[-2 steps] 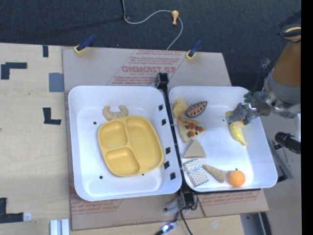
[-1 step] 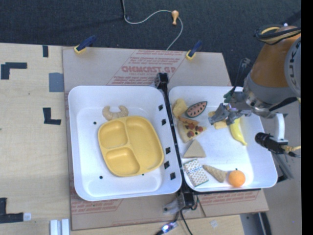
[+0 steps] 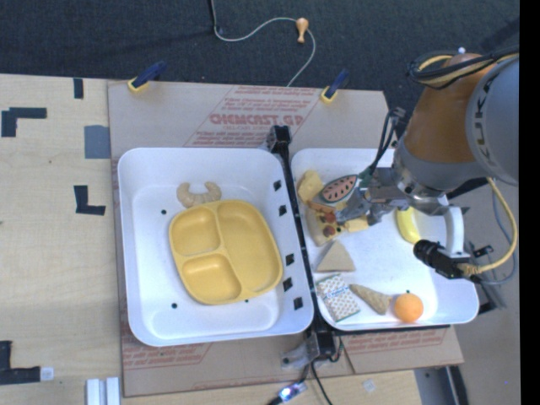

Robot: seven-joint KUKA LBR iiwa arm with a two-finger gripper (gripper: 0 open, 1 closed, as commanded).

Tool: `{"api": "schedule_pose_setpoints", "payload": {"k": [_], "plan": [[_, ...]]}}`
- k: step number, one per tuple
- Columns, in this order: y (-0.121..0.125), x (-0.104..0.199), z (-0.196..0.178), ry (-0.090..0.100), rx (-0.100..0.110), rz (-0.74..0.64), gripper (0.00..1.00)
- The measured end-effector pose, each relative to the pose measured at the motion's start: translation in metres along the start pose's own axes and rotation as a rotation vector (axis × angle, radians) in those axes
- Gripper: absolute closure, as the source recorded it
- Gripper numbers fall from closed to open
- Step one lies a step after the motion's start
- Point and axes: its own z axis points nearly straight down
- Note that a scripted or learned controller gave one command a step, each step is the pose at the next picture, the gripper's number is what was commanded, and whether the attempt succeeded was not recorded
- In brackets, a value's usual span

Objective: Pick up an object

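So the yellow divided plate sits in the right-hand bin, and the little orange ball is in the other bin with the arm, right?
Not quite. The camera view shows the yellow divided plate in the left bin, not the right-hand one. The rest holds: the little orange ball lies in the other, right bin, where the arm reaches in.

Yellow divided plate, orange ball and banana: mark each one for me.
yellow divided plate (image 3: pixel 226 251), camera view, centre ridge where its compartments meet.
orange ball (image 3: pixel 408 308), camera view, middle of its top.
banana (image 3: pixel 407 224), camera view, middle of its visible length.
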Motion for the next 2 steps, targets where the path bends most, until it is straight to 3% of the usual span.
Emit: {"api": "schedule_pose_setpoints", "payload": {"k": [1,2], "plan": [[0.0070,0.0553,0.0024,0.001,-0.002,-0.004,1.00],[0.0125,0.0493,-0.0025,0.000,-0.002,0.001,1.00]]}}
